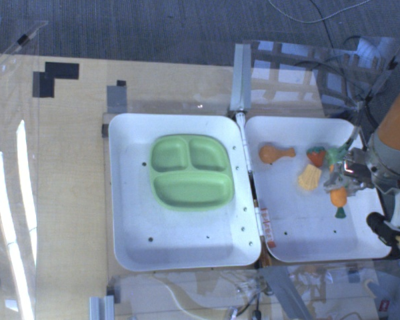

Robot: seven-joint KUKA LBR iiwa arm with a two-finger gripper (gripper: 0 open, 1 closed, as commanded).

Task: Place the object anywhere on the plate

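A green divided plate [190,172] lies in the left white bin [130,232]. The right bin [307,242] holds several toy foods: an orange drumstick [277,153], a red piece with a green top [316,156], a yellow wedge [310,177] and an orange carrot [339,197]. My gripper [343,172] hangs low over the right side of that bin, between the red piece and the carrot, just right of the yellow wedge. Its tip is blurred against the toys, and no toy can be seen held in it.
The grey arm with its orange band [395,129] comes in from the right edge over the right bin's far corner. A raised divider [250,185] separates the two bins. Cables [320,9] lie on the floor behind the bench.
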